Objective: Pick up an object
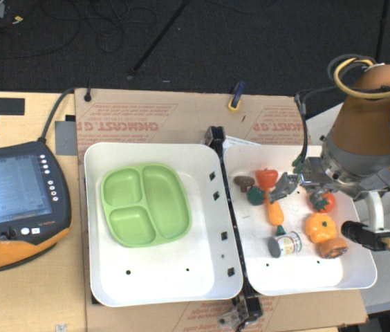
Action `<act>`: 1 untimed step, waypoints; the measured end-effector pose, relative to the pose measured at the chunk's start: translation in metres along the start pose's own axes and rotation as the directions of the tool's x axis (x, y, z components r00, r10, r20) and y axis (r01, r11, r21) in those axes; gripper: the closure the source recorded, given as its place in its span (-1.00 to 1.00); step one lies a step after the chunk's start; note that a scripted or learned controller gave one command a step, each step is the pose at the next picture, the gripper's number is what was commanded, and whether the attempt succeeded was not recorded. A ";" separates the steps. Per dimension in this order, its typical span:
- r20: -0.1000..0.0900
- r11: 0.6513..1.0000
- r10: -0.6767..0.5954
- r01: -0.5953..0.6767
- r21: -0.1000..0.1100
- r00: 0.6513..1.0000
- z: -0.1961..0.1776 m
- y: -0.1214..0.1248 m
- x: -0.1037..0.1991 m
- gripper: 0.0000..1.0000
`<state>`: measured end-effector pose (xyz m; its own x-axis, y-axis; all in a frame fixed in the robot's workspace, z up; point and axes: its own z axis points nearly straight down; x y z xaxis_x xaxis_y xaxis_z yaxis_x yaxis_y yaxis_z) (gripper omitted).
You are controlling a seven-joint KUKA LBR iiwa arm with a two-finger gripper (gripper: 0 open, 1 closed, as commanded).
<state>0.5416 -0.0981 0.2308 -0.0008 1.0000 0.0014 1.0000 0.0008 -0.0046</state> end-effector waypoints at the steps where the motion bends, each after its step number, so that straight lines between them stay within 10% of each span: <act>1: 0.000 1.000 0.003 -0.003 0.003 1.000 0.150 -0.045 -0.007 -1.00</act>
<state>0.4963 -0.1046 0.0808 0.0017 1.0000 0.0013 1.0000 -0.0017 -0.0077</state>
